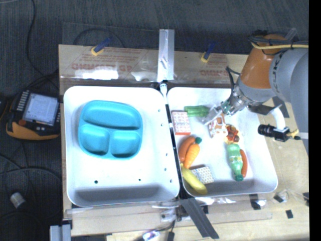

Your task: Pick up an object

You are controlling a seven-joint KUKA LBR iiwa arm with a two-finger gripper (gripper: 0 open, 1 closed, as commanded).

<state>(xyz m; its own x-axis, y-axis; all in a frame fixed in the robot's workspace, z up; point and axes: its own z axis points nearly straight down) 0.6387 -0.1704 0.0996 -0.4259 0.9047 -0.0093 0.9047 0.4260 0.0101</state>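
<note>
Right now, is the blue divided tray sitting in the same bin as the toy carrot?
No. The blue divided tray lies in the left bin, while the toy carrot lies in the right bin.

2 white bins side by side, mid-frame. Left bin (75,185): blue 3-compartment tray (110,128). Right bin (261,149): carrot (188,150), banana (193,181), green bottle (234,159), green item (195,111) near top, small boxes. Gripper (216,115) low over upper part of right bin, arm (271,74) entering from right. Handheld screen device (36,112) at left edge.
</note>
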